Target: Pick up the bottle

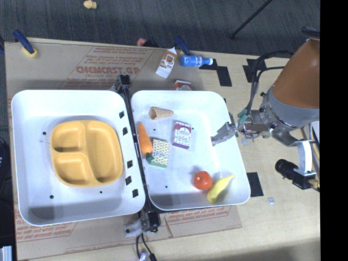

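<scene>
A small blue bottle point(194, 61) lies on its side on the bench behind the right bin point(231, 162), outside it. My gripper point(223, 133) hangs over the right bin's right edge, well in front of the bottle and to its right, and nothing shows in its grasp. The grey arm with its orange band point(298, 80) comes in from the right.
The right bin holds a cone point(160, 112), a carrot point(144, 138), a purple box point(182, 134), a checkered packet point(159, 151), a tomato point(202, 180) and a banana point(219, 187). A yellow divided plate point(86, 151) sits in the left bin. A small carton point(166, 63) lies near the bottle.
</scene>
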